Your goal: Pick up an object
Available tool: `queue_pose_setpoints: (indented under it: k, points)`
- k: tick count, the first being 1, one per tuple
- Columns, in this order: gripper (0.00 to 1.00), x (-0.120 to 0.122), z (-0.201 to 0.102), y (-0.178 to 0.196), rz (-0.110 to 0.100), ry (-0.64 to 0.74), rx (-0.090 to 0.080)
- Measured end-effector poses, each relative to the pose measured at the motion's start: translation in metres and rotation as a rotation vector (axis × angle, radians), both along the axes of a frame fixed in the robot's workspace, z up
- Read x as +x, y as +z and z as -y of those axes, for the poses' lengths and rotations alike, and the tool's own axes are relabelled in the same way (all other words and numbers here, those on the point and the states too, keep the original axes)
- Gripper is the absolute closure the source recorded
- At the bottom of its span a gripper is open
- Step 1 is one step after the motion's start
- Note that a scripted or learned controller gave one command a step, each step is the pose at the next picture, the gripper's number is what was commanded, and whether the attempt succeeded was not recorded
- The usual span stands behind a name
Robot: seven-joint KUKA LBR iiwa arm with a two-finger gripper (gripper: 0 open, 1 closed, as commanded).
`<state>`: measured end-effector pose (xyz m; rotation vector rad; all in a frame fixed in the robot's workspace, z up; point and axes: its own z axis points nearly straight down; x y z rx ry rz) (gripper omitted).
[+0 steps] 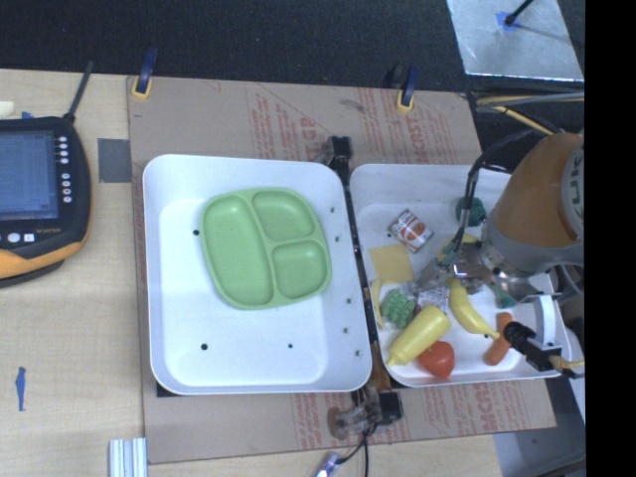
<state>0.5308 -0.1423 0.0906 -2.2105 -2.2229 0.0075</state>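
The right bin (437, 189) holds several toy foods: a small red and white packet (409, 230), a flat yellow slice (391, 261), a green broccoli piece (397, 306), a yellow pepper (417, 334), a red tomato (435, 360), a banana (468, 309) and an orange carrot (497, 348). My gripper (449, 274) is low in this bin, over the middle of the pile, between the yellow slice and the banana. The grey and orange arm (537, 212) hides the bin's right part.
The left bin (179, 346) carries a green divided plate (266, 246). A tablet-like controller (35, 192) lies on the bench at far left. Clamps (340, 150) sit between the bins at the back and front.
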Motion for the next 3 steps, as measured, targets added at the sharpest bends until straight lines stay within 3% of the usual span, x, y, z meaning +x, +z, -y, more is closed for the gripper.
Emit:
queue_pose_setpoints:
  k: [1,2,3]
  points:
    - [1.00,0.001,0.002,0.012,0.002,0.002,-0.003]
    - [1.00,0.010,-0.018,0.009,0.008,0.001,-0.003]
    - [1.00,0.083,-0.096,0.102,0.007,0.000,0.000]
